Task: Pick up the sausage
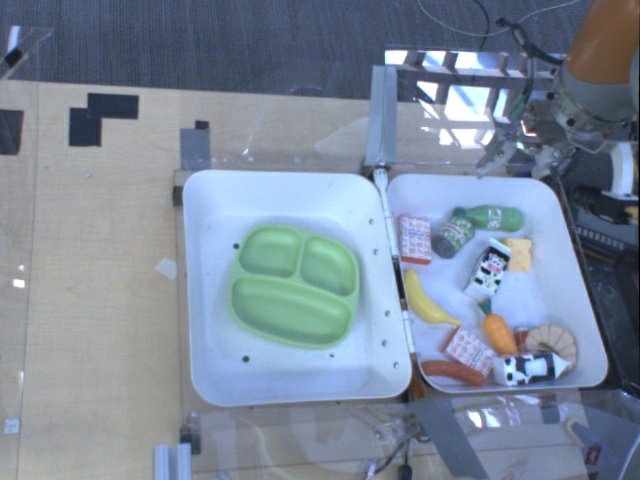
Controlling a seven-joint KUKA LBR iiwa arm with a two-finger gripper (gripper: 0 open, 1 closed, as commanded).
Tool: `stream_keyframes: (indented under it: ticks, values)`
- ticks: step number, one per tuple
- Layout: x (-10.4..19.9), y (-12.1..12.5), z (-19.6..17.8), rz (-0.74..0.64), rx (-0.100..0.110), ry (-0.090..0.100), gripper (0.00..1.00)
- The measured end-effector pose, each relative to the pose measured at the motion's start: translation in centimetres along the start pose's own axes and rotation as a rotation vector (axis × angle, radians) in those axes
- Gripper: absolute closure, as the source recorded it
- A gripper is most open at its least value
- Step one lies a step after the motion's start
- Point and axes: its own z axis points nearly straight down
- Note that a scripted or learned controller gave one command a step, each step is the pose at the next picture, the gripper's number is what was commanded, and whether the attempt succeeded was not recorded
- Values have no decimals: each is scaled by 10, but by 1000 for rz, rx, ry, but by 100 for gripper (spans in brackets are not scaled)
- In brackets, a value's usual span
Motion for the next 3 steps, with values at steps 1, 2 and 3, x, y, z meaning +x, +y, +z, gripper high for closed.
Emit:
stream_keyframes:
  ticks: [1,2,3]
  values:
    - [98,9,80,64,2,1,0]
    - [200,-50,79,25,1,1,0]
    - [168,-32,-19,49,-3,0,0]
